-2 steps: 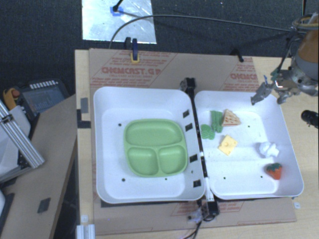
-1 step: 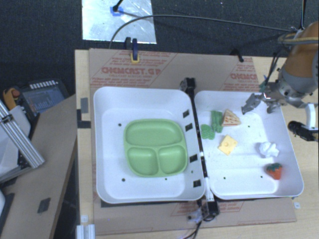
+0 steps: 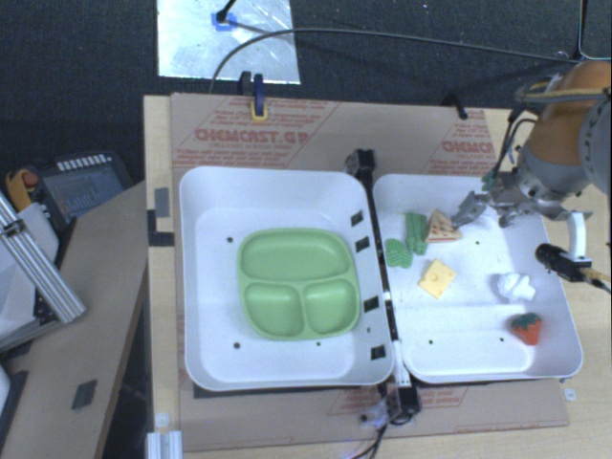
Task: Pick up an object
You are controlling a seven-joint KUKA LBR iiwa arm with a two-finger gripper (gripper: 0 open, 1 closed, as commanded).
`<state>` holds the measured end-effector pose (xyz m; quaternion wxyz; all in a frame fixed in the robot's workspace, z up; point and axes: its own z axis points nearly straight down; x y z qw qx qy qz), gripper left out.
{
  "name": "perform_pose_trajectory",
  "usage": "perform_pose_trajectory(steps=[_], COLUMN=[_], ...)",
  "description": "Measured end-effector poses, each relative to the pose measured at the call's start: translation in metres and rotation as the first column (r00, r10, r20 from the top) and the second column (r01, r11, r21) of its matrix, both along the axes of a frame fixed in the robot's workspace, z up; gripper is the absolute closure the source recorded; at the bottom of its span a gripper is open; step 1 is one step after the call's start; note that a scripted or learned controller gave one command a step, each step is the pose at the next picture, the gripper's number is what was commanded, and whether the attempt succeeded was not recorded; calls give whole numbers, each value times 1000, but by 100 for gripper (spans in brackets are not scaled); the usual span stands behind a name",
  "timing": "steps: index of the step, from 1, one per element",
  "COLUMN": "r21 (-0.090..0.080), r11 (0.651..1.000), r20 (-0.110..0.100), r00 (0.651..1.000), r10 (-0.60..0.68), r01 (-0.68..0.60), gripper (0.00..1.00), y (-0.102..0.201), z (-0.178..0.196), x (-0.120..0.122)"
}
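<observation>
Here the arm (image 3: 564, 127) is reaching in from the right, its pincer (image 3: 475, 206) hanging over the far part of the right bin (image 3: 478, 352). The pincer fingers are looking slightly apart, and nothing is sitting between them. The tip is hovering just beside the tan wedge (image 3: 442, 226), on its right; whether it is touching, I cannot tell.

Other things are lying in the right bin. A green leafy piece (image 3: 415, 229) is sitting just left of the wedge, touching it or nearly so. A smaller green piece (image 3: 398, 252) is lying near-left of that, close to the divider between bins. A yellow cheese block (image 3: 437, 278) is resting near the bin's middle, apart from the rest. A white crumpled item (image 3: 514, 286) is lying toward the right side. A red strawberry-like item (image 3: 525, 327) is sitting in the near right corner.

The left bin (image 3: 206, 256) is holding a green divided tray (image 3: 296, 282) with three compartments. Both bins are resting on the surface (image 3: 316, 127).
</observation>
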<state>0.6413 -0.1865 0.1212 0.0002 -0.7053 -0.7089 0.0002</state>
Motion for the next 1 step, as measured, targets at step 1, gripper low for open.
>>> perform_pose_trajectory(steps=[1], r21=[-2], r11=[1000], r20=[6], r00=[1000], r10=[1], r01=[-1], gripper=[100], y=[0], z=[14], x=[2])
